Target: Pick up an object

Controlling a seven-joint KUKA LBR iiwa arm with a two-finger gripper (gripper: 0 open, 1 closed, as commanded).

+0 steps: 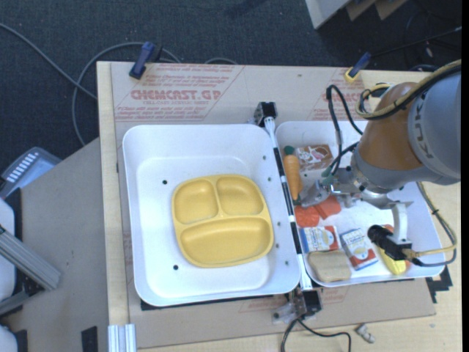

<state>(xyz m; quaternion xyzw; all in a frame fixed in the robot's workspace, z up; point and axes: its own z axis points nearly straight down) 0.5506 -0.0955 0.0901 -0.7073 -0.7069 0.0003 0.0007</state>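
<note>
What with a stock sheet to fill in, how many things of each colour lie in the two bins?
Yellow: 1, the plate
Orange: 1, the carrot-shaped piece
Red: 1, the crumpled piece
Tan: 1, the bread-like piece
White with print: 3 packs
Total: 7 in sight; the arm covers part of the right bin.

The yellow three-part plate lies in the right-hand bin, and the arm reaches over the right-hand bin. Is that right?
Not quite. The camera view shows the yellow plate lying in the left-hand bin, not the right-hand one. The rest holds: the arm does reach over the right-hand bin.
</note>
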